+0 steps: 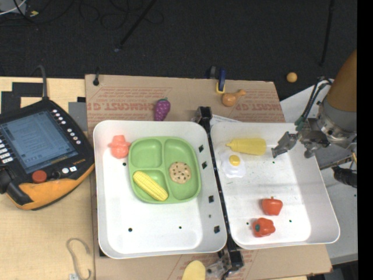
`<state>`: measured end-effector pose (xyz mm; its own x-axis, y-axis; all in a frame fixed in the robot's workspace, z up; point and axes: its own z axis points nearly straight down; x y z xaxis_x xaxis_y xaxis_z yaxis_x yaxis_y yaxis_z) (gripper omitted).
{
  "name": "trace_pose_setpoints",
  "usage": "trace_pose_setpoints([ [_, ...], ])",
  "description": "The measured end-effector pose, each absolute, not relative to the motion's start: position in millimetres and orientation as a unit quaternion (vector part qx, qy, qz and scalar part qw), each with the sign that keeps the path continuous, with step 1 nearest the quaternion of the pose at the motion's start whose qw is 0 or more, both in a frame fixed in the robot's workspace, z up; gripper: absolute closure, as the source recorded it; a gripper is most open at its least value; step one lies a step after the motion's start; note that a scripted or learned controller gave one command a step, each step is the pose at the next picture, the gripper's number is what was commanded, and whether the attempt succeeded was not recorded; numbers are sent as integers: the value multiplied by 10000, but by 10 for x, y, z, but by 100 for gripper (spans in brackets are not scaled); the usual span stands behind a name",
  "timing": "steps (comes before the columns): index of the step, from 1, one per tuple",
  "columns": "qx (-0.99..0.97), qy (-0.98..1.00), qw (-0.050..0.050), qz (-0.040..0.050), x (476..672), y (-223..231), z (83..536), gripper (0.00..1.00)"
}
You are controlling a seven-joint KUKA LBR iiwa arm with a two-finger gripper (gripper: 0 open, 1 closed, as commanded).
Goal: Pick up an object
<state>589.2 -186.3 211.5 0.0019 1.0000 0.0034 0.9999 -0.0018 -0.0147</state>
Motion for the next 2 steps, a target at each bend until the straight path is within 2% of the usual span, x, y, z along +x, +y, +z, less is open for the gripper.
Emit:
trace_pose_setpoints([
  [1, -7071, -7071, 3, 0, 5919, -1866, 2196, 0],
  [2, -7072, -7070, 29, 13, 5965, -1787, 1663, 0],
])
